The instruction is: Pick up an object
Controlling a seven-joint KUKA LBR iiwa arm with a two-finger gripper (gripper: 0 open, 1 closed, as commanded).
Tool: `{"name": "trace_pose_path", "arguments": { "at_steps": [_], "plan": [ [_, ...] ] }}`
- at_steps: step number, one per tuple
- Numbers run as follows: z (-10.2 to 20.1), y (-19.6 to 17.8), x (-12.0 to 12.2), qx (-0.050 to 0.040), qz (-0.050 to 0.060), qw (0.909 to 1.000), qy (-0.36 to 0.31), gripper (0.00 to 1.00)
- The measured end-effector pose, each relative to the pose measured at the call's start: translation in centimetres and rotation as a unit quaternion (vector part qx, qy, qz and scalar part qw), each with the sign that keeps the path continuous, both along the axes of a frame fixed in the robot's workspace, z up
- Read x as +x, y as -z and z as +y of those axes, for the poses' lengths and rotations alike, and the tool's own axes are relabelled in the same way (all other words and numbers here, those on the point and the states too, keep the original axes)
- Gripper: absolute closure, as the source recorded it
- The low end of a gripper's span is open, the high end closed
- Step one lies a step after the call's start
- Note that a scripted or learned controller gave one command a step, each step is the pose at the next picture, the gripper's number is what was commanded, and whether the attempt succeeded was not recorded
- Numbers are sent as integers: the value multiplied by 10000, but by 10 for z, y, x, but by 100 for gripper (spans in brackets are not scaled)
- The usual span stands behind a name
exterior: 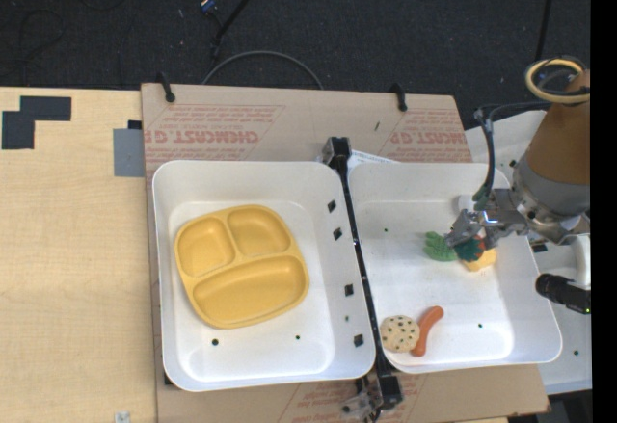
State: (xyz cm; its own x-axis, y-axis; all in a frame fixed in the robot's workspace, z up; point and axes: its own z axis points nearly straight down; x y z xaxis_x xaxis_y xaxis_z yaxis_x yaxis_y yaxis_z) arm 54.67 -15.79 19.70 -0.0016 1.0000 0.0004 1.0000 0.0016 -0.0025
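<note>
My gripper point(470, 236) reaches into the right bin point(415, 195) from the right, low over a green object point(442, 247) and a yellow piece point(478, 261) beside it. Its tip sits right against these two things. A round cookie point(397, 331) and an orange sausage-shaped toy point(427, 329) lie near the front of the same bin, apart from the gripper.
The left bin point(183, 190) holds a yellow divided plate point(241, 263). A black divider point(353, 257) runs between the two bins. A cardboard sheet point(289, 127) lies behind them, and cables hang by the arm on the right.
</note>
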Motion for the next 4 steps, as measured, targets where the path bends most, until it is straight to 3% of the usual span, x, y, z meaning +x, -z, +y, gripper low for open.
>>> {"name": "trace_pose_path", "arguments": {
  "at_steps": [1,4],
  "plan": [
    [0,-40,5,-2,-1,10000,-4,100],
    [149,-7,35,7,28,10000,-17,100]
  ]
}}
